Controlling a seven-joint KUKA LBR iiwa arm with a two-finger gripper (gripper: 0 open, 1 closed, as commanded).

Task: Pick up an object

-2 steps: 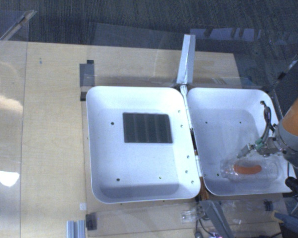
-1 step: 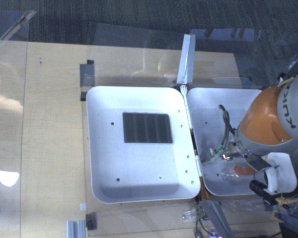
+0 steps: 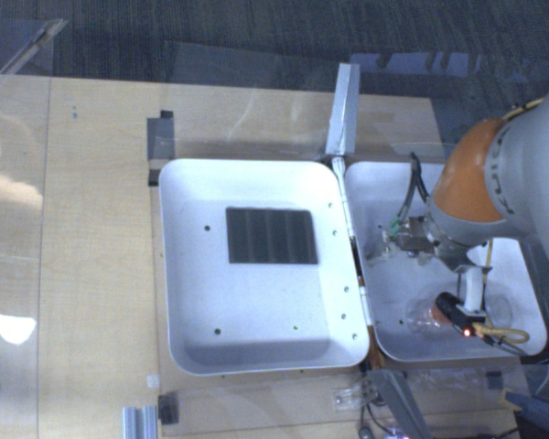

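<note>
The pale wooden counter [image 3: 82, 245] carries two white bins side by side. The left bin [image 3: 178, 273] holds one thing, a dark ribbed rectangle [image 3: 271, 236] lying flat at its middle. In the right bin [image 3: 375, 190] the one grey arm [image 3: 522, 172] reaches in, and its hand [image 3: 404, 239] sits low over the bin's left half; whether it is released or clenched cannot be told. One clear, glassy object [image 3: 425, 315], its shape hard to make out, lies near the bin's front wall, apart from the hand.
</note>
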